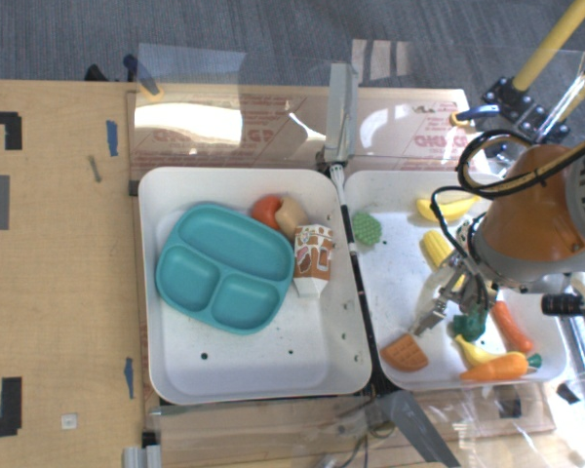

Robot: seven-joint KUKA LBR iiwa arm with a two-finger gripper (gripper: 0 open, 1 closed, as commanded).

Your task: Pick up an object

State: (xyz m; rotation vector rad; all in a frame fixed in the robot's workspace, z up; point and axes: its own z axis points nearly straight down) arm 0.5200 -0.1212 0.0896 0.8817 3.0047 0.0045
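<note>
Beneath both white bins (175, 378): tan cardboard bench (58, 291).

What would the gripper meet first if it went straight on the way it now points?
The gripper points down and left in the right bin. First in that line, probably, is the orange wedge-shaped toy just beyond its tip; depth is hard to judge, so it might reach the bin floor first.

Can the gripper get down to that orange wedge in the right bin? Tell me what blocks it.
Probably yes. The orange wedge lies alone on bare floor of the right bin, just left of the gripper, with nothing on top of it; the bin's front wall close by may cramp the approach.
</note>
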